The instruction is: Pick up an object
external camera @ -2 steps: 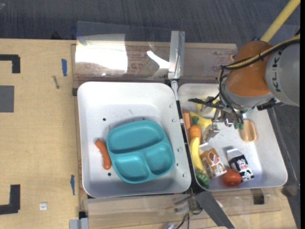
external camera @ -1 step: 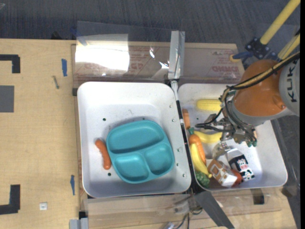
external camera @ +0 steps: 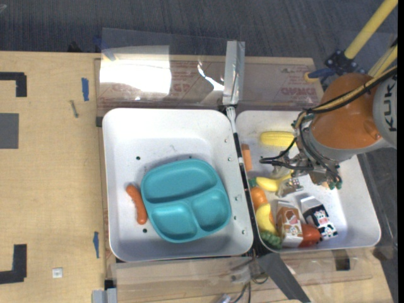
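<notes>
Overhead camera looking down at a slant

It is facing both white bins (external camera: 120,188) from above the bench (external camera: 44,169), taking in near and far edges.

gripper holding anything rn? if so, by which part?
Cannot be told. The gripper hangs over the right bin, above the yellow banana and near the corn cob, but no object is visibly gripped from this view.

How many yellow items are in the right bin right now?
3: a corn cob near the far wall, a yellow piece mid-left, another below it. The gripper may hide more.
</notes>
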{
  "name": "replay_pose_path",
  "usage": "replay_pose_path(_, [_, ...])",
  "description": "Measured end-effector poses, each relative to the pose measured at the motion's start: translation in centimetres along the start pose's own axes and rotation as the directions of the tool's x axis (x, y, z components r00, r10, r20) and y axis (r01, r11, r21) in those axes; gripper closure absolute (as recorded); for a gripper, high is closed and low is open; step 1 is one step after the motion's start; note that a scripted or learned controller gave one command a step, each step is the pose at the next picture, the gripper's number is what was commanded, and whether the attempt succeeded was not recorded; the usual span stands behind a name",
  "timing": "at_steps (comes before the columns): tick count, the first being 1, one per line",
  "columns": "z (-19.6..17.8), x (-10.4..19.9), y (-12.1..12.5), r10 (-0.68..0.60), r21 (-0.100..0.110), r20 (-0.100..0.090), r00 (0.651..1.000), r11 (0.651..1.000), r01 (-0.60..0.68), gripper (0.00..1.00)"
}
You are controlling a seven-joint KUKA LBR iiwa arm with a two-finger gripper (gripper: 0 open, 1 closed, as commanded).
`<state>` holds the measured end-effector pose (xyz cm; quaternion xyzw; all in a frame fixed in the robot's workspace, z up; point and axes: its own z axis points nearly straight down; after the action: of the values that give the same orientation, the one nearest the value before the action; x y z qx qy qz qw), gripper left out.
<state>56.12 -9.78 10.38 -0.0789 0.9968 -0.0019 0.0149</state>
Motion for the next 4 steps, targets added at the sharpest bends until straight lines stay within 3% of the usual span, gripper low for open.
replay_pose_path(1, [-8.5, 3.1, 4.9, 0.162, -0.002, -0.018, 0.987, 0.987, -0.162, 1.00])
replay_pose_path(2, [-8.3, 3.2, 4.9, 0.164, -0.002, -0.023, 0.986, 0.987, -0.164, 0.00])
replay_pose_path(3, [-8.4, 7.0, 5.4, 0.345, 0.003, -0.027, 0.938, 0.939, -0.345, 0.00])
replay_pose_path(4, [-8.0, -8.2, 4.8, 0.493, 0.007, -0.023, 0.870, 0.870, -0.493, 0.00])
